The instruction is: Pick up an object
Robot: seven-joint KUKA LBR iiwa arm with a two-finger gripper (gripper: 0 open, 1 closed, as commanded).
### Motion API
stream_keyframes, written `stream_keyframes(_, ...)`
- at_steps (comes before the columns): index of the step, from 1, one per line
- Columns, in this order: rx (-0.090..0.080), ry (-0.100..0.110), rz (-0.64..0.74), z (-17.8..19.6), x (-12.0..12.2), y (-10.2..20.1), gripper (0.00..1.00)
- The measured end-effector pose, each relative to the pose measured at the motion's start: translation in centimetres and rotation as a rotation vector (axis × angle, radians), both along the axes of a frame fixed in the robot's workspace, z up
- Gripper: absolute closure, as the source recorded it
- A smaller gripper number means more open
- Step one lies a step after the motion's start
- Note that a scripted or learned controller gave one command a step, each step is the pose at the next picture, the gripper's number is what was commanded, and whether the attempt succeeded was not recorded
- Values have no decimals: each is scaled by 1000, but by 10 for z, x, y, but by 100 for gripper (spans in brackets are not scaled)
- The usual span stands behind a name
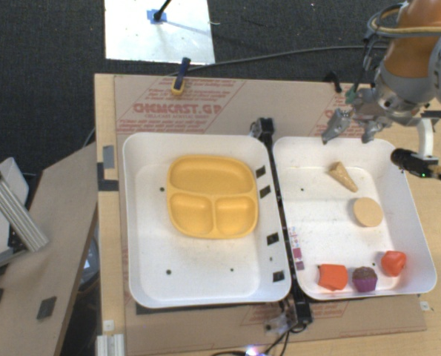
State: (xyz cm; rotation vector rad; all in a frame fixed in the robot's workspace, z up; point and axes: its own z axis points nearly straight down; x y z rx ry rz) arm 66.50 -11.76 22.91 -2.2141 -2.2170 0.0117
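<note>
The left bin carries a yellow divided plate, broad and probably awkward for a two-finger grasp. The right bin offers likelier picks: a tan wedge and a flat tan disc, both looking light and rigid, best pinched across their narrow sides. Above that bin's far rim the gripper hangs with fingers spread, holding and touching nothing.
</note>
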Motion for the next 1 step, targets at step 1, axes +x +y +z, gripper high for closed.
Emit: stream_keyframes(1, -1, -13, 2, 9, 2, 0, 0)
